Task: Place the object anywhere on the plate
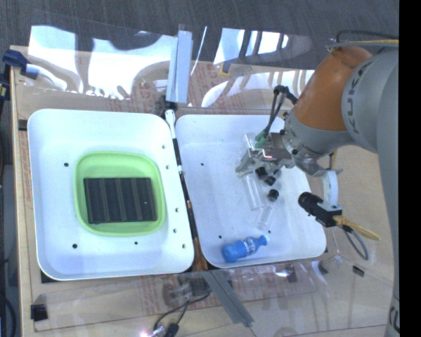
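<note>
The blue object lies on its side in the right bin, low in the frame and close to that bin's bottom rim — a stubby, bottle-like shape, deep blue at its rounded left end and paler toward the narrow right end. It is free of the hand, with bare white floor above it and to its left.

The hand hangs over the middle of the same bin, up and to the right of the blue object and well apart from it. Its clear, glassy fingers point down-frame with a narrow gap between them, and nothing sits in that gap. Small black fittings cluster at the fingers' root, under the grey arm and its orange band, which fill the upper right of the frame.

The plate rests in the middle of the left bin — a light green, square dish with rounded corners and a raised rim. A dark, ribbed rectangular insert covers most of its floor. White bin floor rings the plate on all sides.

The two bins meet at a raised shared edge down the frame's centre, and both stand on the worktop.
</note>
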Available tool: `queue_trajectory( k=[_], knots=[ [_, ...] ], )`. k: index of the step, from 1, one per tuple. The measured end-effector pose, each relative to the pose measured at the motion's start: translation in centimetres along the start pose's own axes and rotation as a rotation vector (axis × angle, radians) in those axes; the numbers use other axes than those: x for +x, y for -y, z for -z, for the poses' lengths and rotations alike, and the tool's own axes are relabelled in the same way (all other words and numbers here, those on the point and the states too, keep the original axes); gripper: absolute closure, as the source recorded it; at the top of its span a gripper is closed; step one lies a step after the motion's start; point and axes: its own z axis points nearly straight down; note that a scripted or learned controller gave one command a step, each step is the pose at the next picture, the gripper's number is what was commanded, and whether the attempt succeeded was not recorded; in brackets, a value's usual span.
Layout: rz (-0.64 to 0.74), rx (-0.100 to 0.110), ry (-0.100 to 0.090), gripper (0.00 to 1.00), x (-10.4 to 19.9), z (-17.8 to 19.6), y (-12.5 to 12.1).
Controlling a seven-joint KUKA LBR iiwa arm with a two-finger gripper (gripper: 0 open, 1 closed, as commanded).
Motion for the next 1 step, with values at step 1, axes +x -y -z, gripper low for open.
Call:
queue_trajectory(
  k=[1],
  knots=[
    [0.000,0.000,0.000,0.00,-0.01,0.01,0.00]
  ],
)
